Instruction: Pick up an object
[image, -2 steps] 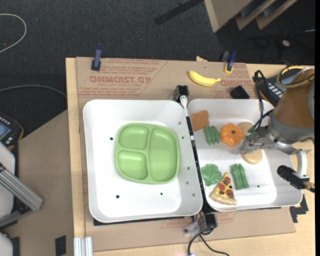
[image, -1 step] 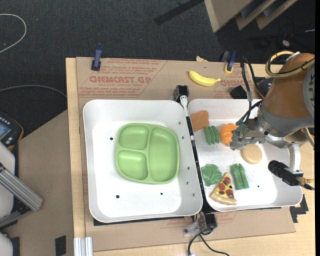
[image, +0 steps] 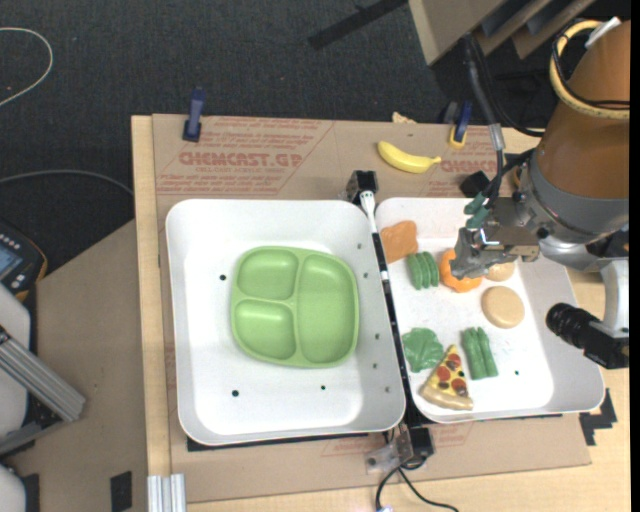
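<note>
A pizza slice (image: 447, 381) is seen nearest in the right bin (image: 560, 395), with green vegetables (image: 478, 352) and a tan bun (image: 502, 306) beyond. Farther still, an orange object (image: 461, 276) is touched by the gripper (image: 474, 262); its grasp cannot be told.

Green divided plate (image: 296, 305) glossy plastic; bins (image: 200, 330) smooth white; bench (image: 160, 200) matt cardboard.

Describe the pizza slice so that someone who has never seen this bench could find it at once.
Start at the right white bin, the one crowded with toy food beside the bin holding the green divided plate. Go to its near edge, by the divider between the bins. The pizza slice lies there, a yellow wedge with red dots, unlike the plain green pieces beside it.
</note>
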